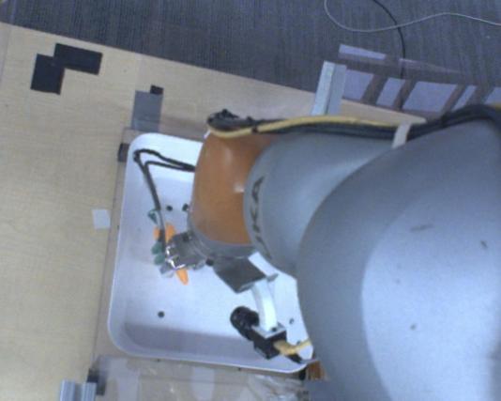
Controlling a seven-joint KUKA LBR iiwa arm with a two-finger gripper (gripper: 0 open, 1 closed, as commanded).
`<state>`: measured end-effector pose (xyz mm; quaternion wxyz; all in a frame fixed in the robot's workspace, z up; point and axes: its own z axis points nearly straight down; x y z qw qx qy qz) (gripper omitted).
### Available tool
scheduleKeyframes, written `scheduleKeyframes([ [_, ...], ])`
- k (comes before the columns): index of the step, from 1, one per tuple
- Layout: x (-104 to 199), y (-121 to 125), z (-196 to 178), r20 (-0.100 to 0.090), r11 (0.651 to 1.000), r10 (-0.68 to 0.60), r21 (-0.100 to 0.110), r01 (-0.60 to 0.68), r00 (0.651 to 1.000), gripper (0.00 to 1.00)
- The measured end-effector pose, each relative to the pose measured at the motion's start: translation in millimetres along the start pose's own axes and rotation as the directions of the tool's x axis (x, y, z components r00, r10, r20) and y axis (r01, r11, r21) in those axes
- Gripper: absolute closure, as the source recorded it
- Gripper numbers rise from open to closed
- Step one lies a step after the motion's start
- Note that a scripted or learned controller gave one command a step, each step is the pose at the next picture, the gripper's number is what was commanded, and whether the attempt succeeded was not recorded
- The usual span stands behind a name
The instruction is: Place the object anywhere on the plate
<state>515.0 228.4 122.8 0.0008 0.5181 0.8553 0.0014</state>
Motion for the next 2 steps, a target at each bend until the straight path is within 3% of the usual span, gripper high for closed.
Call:
scheduleKeyframes([
  [1, -49, 62, -19, 0.003, 0.963, -0.269, -0.004, 0.269, 0.963, 1.0],
  [2, -105, -12, -43, 0.003, 0.919, -0.394, -0.001, 0.394, 0.919, 1.0],
])
